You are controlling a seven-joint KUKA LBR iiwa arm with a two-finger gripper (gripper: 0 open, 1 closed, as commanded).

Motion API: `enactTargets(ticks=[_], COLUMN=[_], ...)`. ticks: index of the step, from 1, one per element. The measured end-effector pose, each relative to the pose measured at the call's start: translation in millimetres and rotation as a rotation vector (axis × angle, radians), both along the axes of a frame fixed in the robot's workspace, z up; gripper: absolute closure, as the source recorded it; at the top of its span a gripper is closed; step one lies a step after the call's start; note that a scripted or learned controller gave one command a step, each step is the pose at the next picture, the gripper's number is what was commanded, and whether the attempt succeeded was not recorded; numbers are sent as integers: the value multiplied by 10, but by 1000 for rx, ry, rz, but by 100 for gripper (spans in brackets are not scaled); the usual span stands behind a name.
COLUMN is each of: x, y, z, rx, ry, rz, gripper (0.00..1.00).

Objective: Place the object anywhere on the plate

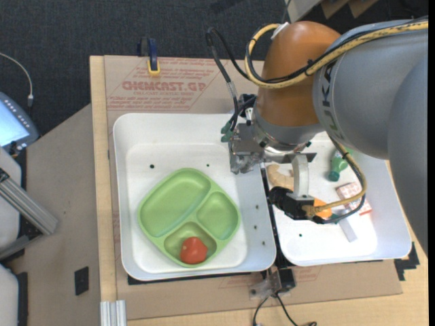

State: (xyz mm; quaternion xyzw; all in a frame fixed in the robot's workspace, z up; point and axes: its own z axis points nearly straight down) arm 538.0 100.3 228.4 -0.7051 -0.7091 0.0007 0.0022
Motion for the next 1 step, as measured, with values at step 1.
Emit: enactTargets(ticks=[1], x=[-34], y=[487], z=[27], rx=[0], ry=[-4], rz=[0], gripper=[100])
